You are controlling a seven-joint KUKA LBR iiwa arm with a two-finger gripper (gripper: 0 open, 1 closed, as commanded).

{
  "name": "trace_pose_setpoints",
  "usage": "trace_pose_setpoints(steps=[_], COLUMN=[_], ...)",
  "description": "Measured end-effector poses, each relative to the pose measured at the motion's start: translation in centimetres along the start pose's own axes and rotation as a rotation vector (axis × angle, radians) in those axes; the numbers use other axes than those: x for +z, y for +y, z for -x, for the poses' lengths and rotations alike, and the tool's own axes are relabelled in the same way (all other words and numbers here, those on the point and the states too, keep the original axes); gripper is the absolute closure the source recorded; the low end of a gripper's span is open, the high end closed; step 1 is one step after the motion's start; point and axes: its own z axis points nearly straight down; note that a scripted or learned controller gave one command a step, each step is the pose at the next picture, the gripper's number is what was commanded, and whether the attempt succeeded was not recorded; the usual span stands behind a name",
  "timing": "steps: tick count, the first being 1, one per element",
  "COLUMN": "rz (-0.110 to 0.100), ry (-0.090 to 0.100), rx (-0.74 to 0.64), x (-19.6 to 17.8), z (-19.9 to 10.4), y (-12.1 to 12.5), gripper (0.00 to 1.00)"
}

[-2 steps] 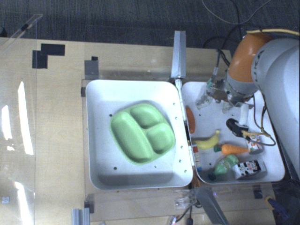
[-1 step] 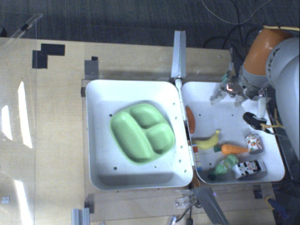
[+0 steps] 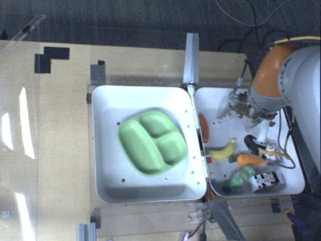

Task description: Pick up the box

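The arm (image 3: pixel 296 79) hangs over the back of the right bin (image 3: pixel 216 104), so judging by the scene the pick has hardly begun. The box (image 3: pixel 266 181) lies untouched in that bin's front right corner, beside a carrot (image 3: pixel 249 159). The fingers (image 3: pixel 229 109) hold nothing; their spread I cannot tell, and the box sits well apart, nearer the front.

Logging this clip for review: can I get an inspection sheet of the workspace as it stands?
Surface: wooden bench bearing two white bins.
Job's things: box, small, lying in the right bin near its front corner.
Clutter: green divided tray in the left bin; banana, carrot, green item, red item in the right bin.
Grippers: gripper over the right bin's back, apart from the box.
Cables: black cable on the floor behind.
Surroundings: dark carpet.
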Motion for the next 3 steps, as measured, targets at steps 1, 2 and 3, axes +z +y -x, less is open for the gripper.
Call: trace_pose_setpoints(steps=[1,2,3], rz=[0.001,0.001,0.002], ry=[-0.001,0.000,-0.002], rx=[0.015,-0.050,-0.045], x=[0.0,0.0,-0.1], z=[1.7,-3.3,-0.4], y=[-0.5,-1.1,-2.2], gripper=[0.00,0.00,0.00])
